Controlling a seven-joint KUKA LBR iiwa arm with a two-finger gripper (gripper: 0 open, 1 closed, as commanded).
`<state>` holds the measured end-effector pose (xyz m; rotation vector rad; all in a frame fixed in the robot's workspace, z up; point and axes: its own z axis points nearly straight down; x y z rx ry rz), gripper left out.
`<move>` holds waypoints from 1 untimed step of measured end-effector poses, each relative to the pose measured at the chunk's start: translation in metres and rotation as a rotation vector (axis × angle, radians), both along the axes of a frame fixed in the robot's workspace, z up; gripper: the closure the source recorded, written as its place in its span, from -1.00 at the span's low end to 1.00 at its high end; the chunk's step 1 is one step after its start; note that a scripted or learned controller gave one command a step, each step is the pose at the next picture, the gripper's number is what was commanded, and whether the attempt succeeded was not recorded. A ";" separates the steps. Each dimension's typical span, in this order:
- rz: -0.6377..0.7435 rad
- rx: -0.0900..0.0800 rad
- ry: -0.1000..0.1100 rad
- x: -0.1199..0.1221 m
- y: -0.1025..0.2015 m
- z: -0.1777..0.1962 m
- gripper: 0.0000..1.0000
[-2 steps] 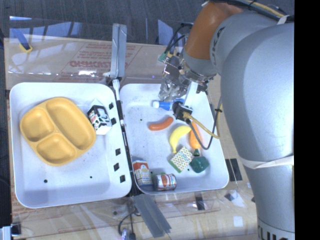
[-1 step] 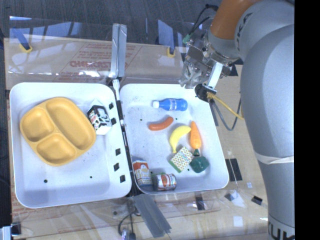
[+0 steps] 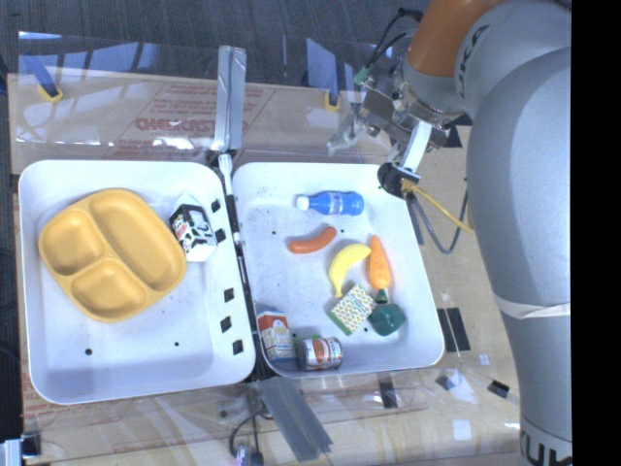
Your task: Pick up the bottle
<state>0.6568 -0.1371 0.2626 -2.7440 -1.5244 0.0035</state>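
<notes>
Bottle (image 3: 330, 203) lies on its side at the right bin's (image 3: 408, 355) far end; gripper (image 3: 361, 124), state indiscernible, should descend across its narrow width.

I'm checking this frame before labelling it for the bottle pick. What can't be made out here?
- Gripper, camera view: small and blurred above the right bin; finger state unreadable.
- Bottle: label print too small.
- Cans at the near wall: labels too small.

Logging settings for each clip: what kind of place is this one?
Likely a robotics lab bench set up for pick trials: two white bins side by side, toy food such as a banana beside the bottle, and a grey arm.
</notes>
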 end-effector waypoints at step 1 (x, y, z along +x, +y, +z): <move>-0.001 0.001 0.004 -0.001 -0.038 -0.120 -1.00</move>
